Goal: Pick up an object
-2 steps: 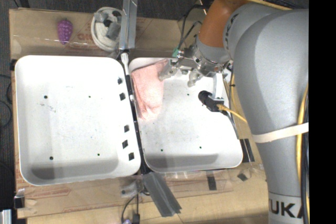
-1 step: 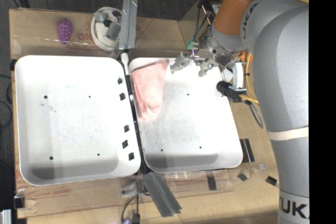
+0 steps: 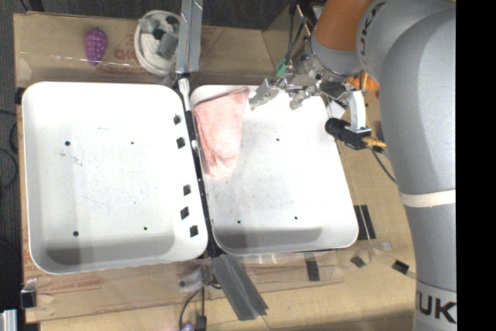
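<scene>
A pink cloth point(image 3: 218, 131) lies crumpled in the right bin point(image 3: 310, 190), against its left wall near the far corner. My gripper point(image 3: 276, 95) hangs over the far edge of that bin, just right of the cloth's upper corner. Its two metal fingers point(image 3: 260, 94) stand spread apart with nothing between them. The grey arm with its orange band reaches in from the upper right.
The left bin point(image 3: 101, 174) lies beside the right one, with a row of black clips point(image 3: 186, 190) along the divide. On the bench behind it sit a purple grape-like toy point(image 3: 95, 45) and a white roll point(image 3: 157, 42).
</scene>
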`<action>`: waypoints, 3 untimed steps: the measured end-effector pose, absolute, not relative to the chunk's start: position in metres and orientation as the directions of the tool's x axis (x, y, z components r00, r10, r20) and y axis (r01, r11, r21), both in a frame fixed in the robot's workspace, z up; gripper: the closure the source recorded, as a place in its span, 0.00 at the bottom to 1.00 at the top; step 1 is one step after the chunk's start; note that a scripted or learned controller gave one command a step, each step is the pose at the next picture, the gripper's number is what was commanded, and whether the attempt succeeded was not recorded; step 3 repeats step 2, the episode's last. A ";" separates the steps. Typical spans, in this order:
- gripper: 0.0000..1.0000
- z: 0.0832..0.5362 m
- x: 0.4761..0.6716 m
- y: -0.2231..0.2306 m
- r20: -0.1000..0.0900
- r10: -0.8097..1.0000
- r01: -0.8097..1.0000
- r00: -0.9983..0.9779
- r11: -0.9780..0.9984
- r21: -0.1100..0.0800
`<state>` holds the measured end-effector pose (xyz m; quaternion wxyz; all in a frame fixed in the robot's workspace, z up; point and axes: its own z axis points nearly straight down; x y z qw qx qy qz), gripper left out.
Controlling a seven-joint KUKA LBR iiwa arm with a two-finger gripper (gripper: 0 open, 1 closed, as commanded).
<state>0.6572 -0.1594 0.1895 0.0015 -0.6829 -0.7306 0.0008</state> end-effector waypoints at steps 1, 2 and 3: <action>0.00 0.235 0.658 -0.167 0.000 0.989 0.989 -0.146 0.146 0.000; 0.00 0.101 0.657 -0.119 0.001 0.981 0.981 -0.192 0.192 -0.002; 0.00 0.101 0.657 -0.119 0.001 0.981 0.981 -0.192 0.192 -0.002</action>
